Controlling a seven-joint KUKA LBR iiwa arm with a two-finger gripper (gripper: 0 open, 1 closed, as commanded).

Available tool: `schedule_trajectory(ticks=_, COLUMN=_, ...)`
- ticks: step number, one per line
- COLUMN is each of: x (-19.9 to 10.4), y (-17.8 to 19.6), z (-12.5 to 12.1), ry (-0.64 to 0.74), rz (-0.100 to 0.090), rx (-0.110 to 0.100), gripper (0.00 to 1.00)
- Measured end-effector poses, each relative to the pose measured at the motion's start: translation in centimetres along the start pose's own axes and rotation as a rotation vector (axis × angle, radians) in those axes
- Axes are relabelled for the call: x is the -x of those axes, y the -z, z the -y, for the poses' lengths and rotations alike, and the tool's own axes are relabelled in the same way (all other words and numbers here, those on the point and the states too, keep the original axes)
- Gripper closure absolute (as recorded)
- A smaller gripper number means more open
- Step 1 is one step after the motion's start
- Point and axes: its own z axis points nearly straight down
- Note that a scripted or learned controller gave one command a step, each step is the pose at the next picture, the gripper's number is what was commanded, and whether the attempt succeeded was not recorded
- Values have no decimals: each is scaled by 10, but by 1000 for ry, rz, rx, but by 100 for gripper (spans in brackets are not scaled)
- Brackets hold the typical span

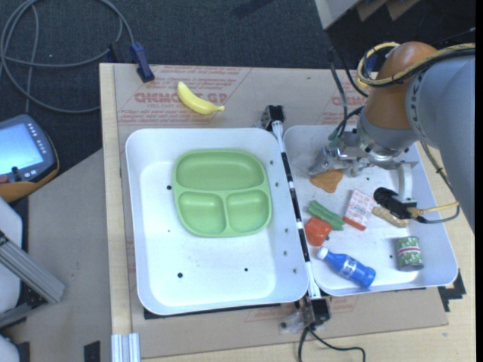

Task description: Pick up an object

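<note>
The gripper [337,159] is seen low in the right bin [438,266], just above an orange wedge [327,179] whose long axis lies across, tip pointed left. How far it is opened cannot be told.

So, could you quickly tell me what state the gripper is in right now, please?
Gripper: low over the right bin, just above an orange wedge-shaped object; open or shut cannot be told.
</note>
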Motion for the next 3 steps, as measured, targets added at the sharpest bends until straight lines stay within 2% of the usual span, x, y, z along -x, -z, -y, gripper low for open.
schedule_trajectory(ticks=1, x=-15, y=0, z=10, ry=1, rz=-2, rx=-4, gripper=0)
schedule_trajectory(ticks=2, x=-15, y=10, z=9, ry=1, rz=-2, rx=-2, gripper=100)
schedule_trajectory(ticks=3, x=-15, y=10, z=9, ry=0, rz=-2, rx=-3, gripper=0)
